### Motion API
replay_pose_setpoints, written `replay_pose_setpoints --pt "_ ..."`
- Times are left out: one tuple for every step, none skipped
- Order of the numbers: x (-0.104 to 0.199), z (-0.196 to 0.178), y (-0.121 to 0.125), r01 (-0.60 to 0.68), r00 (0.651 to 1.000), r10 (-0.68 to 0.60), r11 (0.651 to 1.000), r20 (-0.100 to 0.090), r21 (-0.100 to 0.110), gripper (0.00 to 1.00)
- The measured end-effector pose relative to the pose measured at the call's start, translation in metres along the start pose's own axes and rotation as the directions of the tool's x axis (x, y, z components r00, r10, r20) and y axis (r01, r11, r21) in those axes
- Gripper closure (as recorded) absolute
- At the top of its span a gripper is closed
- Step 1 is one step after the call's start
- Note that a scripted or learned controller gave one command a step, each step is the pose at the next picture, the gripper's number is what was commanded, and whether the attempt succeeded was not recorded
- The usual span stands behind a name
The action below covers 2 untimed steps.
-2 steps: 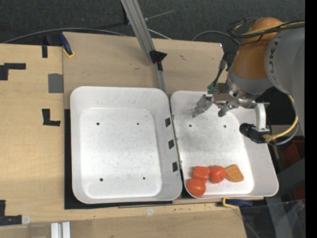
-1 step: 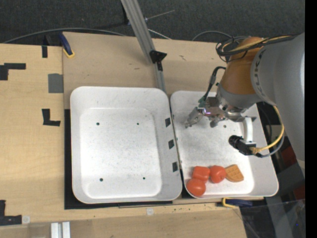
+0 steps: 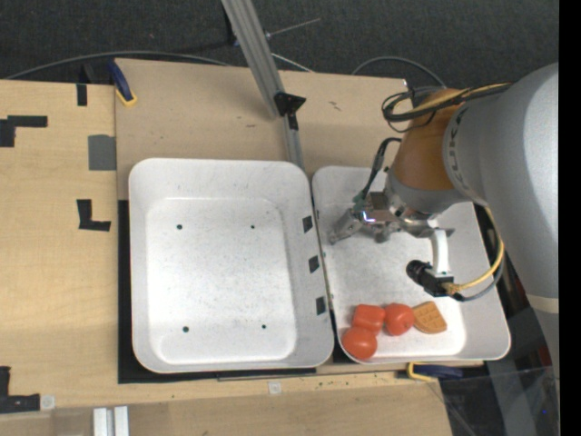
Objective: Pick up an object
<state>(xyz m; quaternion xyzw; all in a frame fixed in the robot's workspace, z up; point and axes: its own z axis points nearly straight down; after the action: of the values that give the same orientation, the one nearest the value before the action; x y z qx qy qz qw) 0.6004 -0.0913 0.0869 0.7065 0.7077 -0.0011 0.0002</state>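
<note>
Gripper (image 3: pixel 356 226) hangs above the right bin (image 3: pixel 481 339), can't tell its state. Red pieces (image 3: pixel 370 327) crowd that bin's front wall, so it'll probably clip it.

Two bins side by side on the bench (image 3: pixel 209 125): left bin (image 3: pixel 222 262) mid-frame, right bin (image 3: pixel 481 334) touching it at centre-right. In the lower part of the right bin, three round objects (image 3: pixel 374 326) clustered together, with a flatter piece (image 3: pixel 429 318) just beside them to the right. Above these, over the upper part of the same bin, the gripper (image 3: pixel 363 223), with the arm (image 3: pixel 490 134) reaching in from the right edge of the frame
</note>
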Motion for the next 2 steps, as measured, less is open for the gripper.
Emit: replay_pose_setpoints --pt "0.001 -0.012 0.000 0.001 1.000 -0.001 1.000 -0.001 0.000 1.00" --pt "0.001 -0.074 -0.003 0.000 1.000 0.000 1.000 -0.001 -0.005 1.00"
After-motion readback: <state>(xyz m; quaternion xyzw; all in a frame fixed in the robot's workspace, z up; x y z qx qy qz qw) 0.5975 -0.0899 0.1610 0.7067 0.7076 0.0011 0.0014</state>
